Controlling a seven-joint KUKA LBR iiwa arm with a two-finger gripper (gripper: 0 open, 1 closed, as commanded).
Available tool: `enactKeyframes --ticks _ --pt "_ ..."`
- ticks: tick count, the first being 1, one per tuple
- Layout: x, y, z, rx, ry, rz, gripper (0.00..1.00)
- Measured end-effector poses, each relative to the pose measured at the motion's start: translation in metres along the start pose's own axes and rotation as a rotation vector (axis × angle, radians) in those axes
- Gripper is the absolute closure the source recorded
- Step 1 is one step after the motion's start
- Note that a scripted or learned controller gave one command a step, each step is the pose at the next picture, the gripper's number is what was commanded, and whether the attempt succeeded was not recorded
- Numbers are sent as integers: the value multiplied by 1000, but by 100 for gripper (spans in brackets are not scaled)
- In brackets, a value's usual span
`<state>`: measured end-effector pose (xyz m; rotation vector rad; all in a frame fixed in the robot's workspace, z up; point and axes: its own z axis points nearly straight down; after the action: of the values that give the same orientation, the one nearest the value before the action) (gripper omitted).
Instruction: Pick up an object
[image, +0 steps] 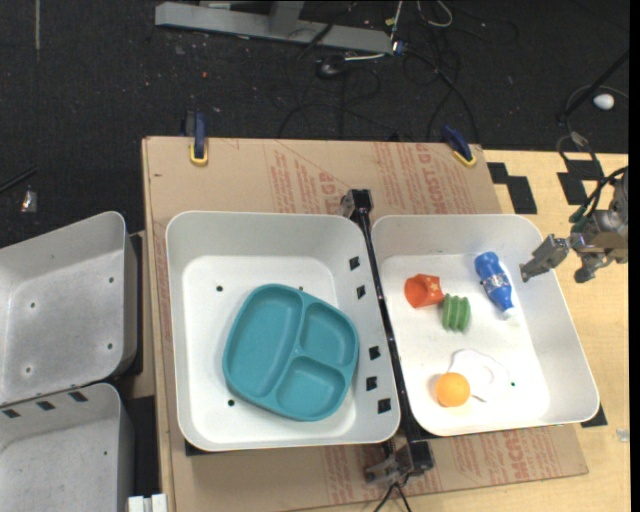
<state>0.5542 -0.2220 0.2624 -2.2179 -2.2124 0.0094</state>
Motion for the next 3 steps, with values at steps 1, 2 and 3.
enactKeyframes --ticks 1,2,3 --pt "1 2 -6 -11 -3 -4 0" --pt "10 3 54 -5 0 -3 0" --pt "12 11 114 -7 -1 -3 0"
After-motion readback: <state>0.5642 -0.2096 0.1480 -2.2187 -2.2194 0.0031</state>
